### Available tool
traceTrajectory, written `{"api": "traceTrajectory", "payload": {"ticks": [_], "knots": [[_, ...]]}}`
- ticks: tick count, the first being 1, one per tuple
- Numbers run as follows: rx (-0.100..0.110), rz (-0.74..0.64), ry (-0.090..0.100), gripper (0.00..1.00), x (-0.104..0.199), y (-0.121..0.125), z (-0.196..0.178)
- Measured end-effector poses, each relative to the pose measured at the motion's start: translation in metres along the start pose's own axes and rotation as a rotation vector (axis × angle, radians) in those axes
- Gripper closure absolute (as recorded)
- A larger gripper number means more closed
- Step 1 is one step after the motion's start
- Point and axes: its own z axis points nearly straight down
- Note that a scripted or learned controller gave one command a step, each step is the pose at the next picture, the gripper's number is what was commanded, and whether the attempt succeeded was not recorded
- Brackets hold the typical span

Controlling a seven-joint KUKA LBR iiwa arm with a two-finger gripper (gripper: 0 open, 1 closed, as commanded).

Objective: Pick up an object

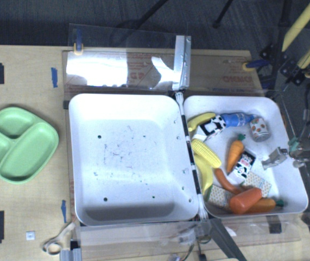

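Toy food lies heaped in the right bin (pixel 285 145): a corn cob (pixel 206 152), a carrot (pixel 234 152) with its long axis running up and down the view, a sausage (pixel 245 199) lying across at the front. The pincer (pixel 277 156) sits low at the bin's right side, so the carrot lies to its left, near. It seems to grip nothing; whether its fingers stand apart I cannot tell, as the view is blurred there

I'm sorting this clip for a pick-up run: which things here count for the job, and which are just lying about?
For the job: right bin; its toys, such as corn cob, carrot, blue bottle; gripper.

Lying about: left bin, green divided plate, scissors.
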Motion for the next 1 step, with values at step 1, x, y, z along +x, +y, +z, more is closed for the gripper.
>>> {"api": "traceTrajectory", "payload": {"ticks": [1], "knots": [[-0.003,-0.167,-0.001,0.00,0.0546,0.0533,0.0324]]}}
